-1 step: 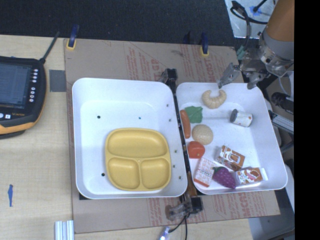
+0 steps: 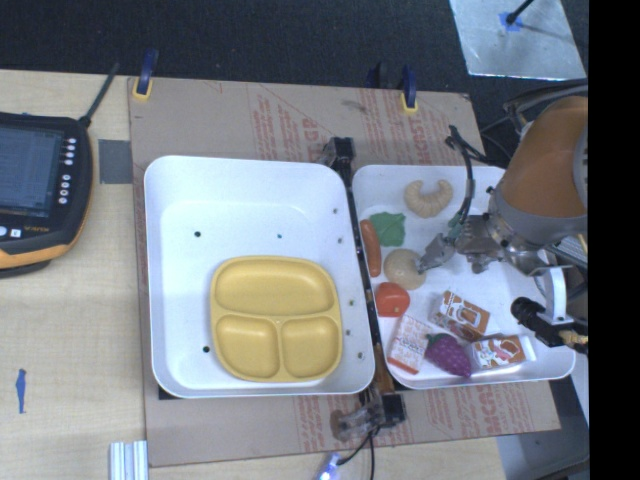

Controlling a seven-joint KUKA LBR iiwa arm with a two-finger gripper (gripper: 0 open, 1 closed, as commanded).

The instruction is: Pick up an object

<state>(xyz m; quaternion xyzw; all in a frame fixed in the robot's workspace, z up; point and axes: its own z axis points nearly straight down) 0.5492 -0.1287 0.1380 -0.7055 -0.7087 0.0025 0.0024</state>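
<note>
My gripper point(image 2: 458, 257) hangs over the middle of the right bin point(image 2: 545, 373), open, with bare bin floor between its fingers. Its left fingertip point(image 2: 433, 259) is just right of a beige ball point(image 2: 403, 267). Around it lie a beige croissant point(image 2: 428, 197), a green leafy piece point(image 2: 388, 229), an orange carrot point(image 2: 371, 247), a red tomato point(image 2: 392, 299), purple grapes point(image 2: 448, 354) and three small printed packets point(image 2: 460, 315) point(image 2: 408, 343) point(image 2: 497, 351). The arm's orange band point(image 2: 545, 163) covers the bin's far right corner.
The left bin point(image 2: 180, 208) holds a yellow divided plate point(image 2: 277, 318). A black ridge point(image 2: 358, 258) separates the two bins. A tablet in an orange case point(image 2: 35, 188) lies on the bench at far left. Clamps point(image 2: 143, 73) point(image 2: 408, 86) hold the cardboard underlay.
</note>
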